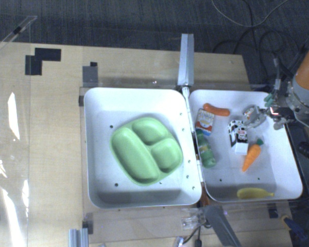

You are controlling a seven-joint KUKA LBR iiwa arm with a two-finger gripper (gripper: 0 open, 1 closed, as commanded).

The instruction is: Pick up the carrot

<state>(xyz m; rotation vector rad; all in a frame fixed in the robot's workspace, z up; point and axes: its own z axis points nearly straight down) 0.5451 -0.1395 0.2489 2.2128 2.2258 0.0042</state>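
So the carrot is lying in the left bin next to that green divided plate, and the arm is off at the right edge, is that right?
Not quite. The carrot lies in the right bin, beside a small black-and-white carton. The green divided plate sits alone in the left bin. The camera view shows this. The arm is indeed at the right edge.

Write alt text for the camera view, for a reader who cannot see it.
An orange carrot lies in the right white bin among toy foods, with the arm's gripper poised above and apart from it. The left bin holds a green divided plate.
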